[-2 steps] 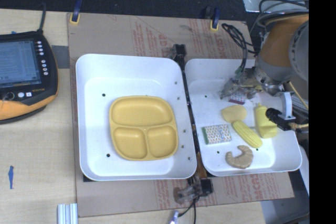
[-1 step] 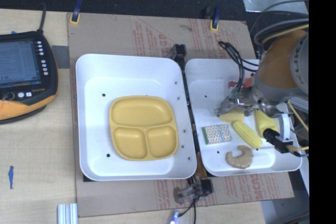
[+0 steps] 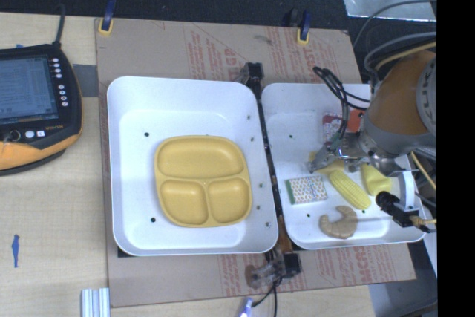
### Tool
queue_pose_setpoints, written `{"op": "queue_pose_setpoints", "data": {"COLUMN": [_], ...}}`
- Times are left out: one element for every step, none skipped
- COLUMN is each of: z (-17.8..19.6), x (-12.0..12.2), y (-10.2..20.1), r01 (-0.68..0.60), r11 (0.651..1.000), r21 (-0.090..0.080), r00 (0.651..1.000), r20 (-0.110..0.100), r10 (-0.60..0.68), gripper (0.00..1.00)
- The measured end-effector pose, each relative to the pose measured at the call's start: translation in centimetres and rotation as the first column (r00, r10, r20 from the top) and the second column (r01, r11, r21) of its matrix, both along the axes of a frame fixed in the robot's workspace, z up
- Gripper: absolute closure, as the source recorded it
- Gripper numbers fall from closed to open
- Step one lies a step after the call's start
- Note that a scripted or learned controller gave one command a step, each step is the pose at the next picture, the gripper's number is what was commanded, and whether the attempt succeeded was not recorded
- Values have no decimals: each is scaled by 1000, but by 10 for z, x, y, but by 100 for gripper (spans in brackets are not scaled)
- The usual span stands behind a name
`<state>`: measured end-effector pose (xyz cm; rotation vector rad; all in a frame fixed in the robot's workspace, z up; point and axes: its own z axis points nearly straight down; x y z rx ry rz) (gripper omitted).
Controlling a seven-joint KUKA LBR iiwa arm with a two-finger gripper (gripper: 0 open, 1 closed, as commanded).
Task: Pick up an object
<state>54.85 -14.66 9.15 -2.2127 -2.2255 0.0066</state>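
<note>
On the cardboard-covered bench, the right bin (image 3: 297, 104) is being reached into by the gripper (image 3: 332, 157) — finger state cannot be told — just beside the toy corn (image 3: 349, 188), which should be straddled squarely before closing.

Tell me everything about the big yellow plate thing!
The yellow tray looks like smooth plastic, a rounded rectangle with three sections: one long across the far side, two smaller ones nearer the camera. It lies flat, right way up, near the middle of the left white bin, with nothing visible inside it.
</note>
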Motion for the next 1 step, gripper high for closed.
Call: {"op": "queue_pose_setpoints", "data": {"z": [10], "x": [0], "y": [-1], "r01": [-3], "r11": [1000], "r21": [-1], "r00": [1000], "r20": [-2], "r10": [3], "gripper": [100]}}
